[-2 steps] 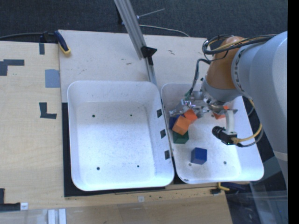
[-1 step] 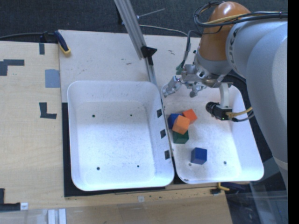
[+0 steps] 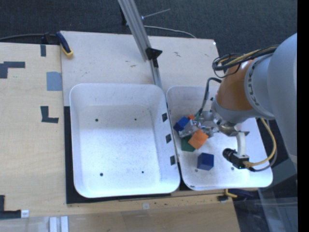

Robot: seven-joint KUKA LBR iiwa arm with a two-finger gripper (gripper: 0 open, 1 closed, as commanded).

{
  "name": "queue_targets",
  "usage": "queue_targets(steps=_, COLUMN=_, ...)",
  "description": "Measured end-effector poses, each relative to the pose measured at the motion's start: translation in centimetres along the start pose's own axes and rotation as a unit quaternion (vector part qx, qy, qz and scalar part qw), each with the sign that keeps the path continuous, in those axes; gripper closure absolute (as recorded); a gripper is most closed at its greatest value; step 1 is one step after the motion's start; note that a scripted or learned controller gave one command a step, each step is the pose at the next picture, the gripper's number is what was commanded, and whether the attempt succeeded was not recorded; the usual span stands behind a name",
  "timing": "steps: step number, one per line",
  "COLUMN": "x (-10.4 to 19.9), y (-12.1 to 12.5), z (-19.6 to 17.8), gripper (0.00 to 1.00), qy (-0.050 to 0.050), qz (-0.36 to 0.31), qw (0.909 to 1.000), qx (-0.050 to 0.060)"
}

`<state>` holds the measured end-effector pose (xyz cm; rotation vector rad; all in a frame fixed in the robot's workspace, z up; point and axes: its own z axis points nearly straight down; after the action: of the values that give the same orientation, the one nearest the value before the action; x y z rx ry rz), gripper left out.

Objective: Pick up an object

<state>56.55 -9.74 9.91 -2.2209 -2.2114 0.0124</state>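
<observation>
Right shallow white plastic bin: holds 4 small blocks, all toward its left half.
Dark blue cube: nearest the camera, lying alone on the bin floor, just apart from the cluster above it.
Dark green block: flat on the floor, partly under the orange cube.
Orange cube: tilted, right at the two-finger gripper; whether it is pinched I cannot tell.
Bright blue block: just left of the gripper, near the bin's left wall.
Grey arm with orange band: reaches in from the right, wrist low over the cluster.
Left shallow white plastic bin: beside the right bin, walls touching.
Silver metal post: slants up beyond both bins.
</observation>
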Motion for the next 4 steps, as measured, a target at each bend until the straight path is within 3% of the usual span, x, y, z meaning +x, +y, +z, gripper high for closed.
queue_targets(steps=1, x=0.4, y=0.3, z=-1.3, gripper=1.0, qy=0.001, qz=-0.003, qw=1.0, qx=-0.004)
queue_targets(steps=2, x=0.4, y=0.3, z=-1.3, gripper=0.0, qy=0.001, qz=-0.003, qw=1.0, qx=-0.003)
queue_targets(steps=3, x=-0.3, y=9.4, z=0.0, gripper=0.0, qy=0.003, qz=-0.005, qw=0.9999, qx=-0.01)
queue_targets(steps=4, x=-0.4, y=9.3, z=-1.1, gripper=1.0, qy=0.001, qz=-0.005, qw=0.9999, qx=-0.009)
